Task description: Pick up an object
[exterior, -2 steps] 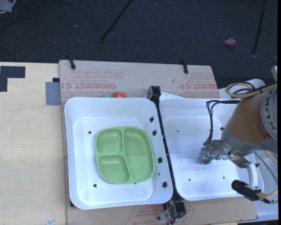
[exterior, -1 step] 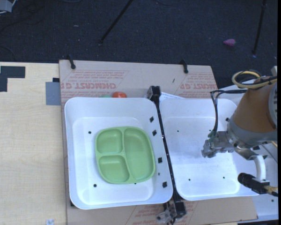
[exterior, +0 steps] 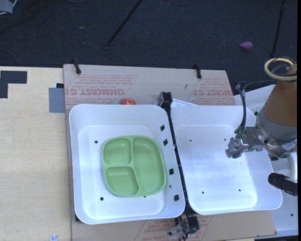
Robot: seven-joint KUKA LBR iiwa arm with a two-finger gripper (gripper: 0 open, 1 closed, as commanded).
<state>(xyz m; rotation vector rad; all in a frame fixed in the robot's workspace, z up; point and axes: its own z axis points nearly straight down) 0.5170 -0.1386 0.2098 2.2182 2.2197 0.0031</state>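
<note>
Hovering over the right bin (exterior: 210,205) at its three o'clock side, my gripper (exterior: 234,148) leaves its jaw state unclear; the green divided plate (exterior: 134,165) lies in the left bin (exterior: 85,134).

Orange-red thing (exterior: 127,102), perhaps a ball, behind the left bin (exterior: 85,134); cardboard (exterior: 140,84) beneath.

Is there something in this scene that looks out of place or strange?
Yes. A small orange-red object lies outside the bins, on the cardboard just behind the left bin's back rim. The green divided plate lies slightly askew inside that bin. The gripper is over the right bin.
</note>
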